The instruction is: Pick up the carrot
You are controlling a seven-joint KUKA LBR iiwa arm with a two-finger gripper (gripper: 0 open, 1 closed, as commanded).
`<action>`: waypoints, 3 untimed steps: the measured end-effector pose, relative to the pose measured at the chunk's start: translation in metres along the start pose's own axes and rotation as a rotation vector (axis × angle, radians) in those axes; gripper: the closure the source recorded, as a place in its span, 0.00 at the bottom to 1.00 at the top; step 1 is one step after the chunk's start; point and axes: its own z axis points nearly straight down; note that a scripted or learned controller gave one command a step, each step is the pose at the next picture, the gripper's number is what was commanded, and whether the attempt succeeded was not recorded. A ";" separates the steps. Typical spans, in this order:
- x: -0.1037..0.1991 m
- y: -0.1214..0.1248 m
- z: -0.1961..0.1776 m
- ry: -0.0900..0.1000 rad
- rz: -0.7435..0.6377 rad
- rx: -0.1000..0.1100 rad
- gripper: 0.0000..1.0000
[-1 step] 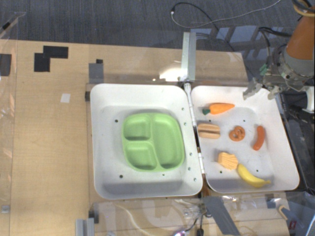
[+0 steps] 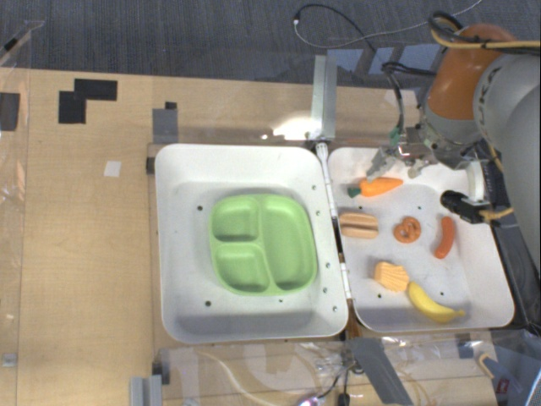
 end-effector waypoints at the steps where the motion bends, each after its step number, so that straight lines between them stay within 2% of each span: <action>1: 0.004 0.005 0.038 -0.007 0.014 -0.016 0.00; 2: -0.057 -0.006 0.046 -0.002 0.267 -0.002 0.00; 3: -0.005 -0.038 -0.013 0.000 -0.048 -0.002 0.00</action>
